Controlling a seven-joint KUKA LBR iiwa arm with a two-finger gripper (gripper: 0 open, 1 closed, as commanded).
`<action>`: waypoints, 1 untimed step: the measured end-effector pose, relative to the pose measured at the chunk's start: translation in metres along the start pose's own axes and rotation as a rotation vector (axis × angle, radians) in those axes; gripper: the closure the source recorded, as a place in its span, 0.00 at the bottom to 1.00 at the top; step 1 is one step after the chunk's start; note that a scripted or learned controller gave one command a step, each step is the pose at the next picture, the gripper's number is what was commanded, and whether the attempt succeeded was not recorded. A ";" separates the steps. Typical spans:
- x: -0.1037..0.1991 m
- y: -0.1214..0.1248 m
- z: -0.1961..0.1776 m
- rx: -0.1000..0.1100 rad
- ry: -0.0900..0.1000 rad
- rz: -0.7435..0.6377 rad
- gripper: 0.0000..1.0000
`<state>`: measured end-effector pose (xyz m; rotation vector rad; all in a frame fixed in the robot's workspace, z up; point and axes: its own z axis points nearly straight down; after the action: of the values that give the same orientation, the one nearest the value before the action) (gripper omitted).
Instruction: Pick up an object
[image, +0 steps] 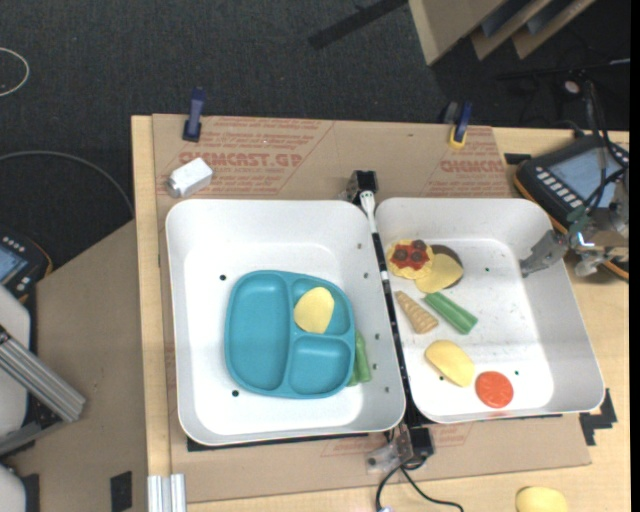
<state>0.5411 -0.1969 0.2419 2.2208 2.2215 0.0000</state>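
Observation:
The right bin (565, 340) holds several toy foods: a pizza slice (408, 257), a brown and yellow piece (441, 272), a tan cone (416, 312), a green stick (449, 311), a yellow lump (449, 362) and a red disc (493, 388). My gripper (540, 254) hangs at this bin's far right rim, apart from all of them, with nothing visibly in it. In the left bin (190, 300) lies a teal divided plate (262, 335) with a yellow piece (314, 310) on it. A green piece (361, 360) rests against the plate's right edge.
A control pendant (570, 178) with cables lies behind the right bin, near the gripper. A small white block (190, 177) sits on the cardboard behind the left bin. Blue clamps (194, 113) (459, 122) hold the board's back edge. A yellow object (540, 498) lies at the bottom right.

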 end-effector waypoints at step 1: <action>0.000 0.001 -0.011 -0.004 -0.002 -0.001 1.00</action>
<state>0.5418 -0.1971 0.2529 2.2168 2.2203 0.0022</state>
